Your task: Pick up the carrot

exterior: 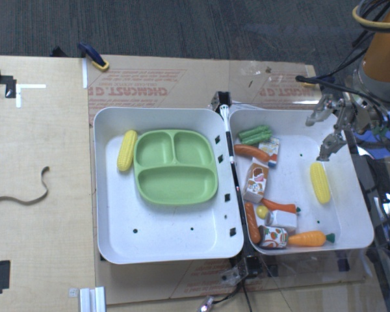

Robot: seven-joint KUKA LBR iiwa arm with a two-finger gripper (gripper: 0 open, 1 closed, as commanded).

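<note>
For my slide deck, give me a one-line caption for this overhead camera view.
Gripper hovers over the right bin, far from the carrot at its near edge.

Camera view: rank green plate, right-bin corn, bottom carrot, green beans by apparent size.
1. green divided plate, largest by far
2. corn in right bin and carrot: look alike in size, not ranked
3. green beans, slightly smaller

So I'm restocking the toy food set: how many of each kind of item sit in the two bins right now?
Corn cobs: 2
Carrots: 1
Green divided plates: 1
Green bean bunches: 1
Small cartons: 4
Sausages: 3
Small yellow pieces: 1
Total: 13
</note>
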